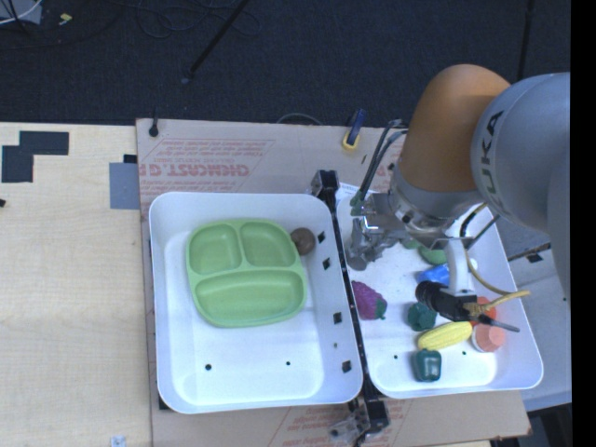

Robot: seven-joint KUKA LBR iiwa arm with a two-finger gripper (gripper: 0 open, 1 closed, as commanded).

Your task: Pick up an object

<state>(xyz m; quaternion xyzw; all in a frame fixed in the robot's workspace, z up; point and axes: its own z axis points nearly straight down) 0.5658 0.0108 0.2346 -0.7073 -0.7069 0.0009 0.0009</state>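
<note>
Nearest you, a small dark green block [426, 366] lies in the right white bin [521, 366] with the other candidates. Your metal two-finger gripper [360, 246] hovers at that bin's far-left; its state cannot be told. Approach step: you need descent onto one piece.

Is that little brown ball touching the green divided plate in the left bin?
Cannot tell. In the camera view the brown ball sits right at the upper right corner of the green plate, with no clear gap and no plain contact between them.
</note>
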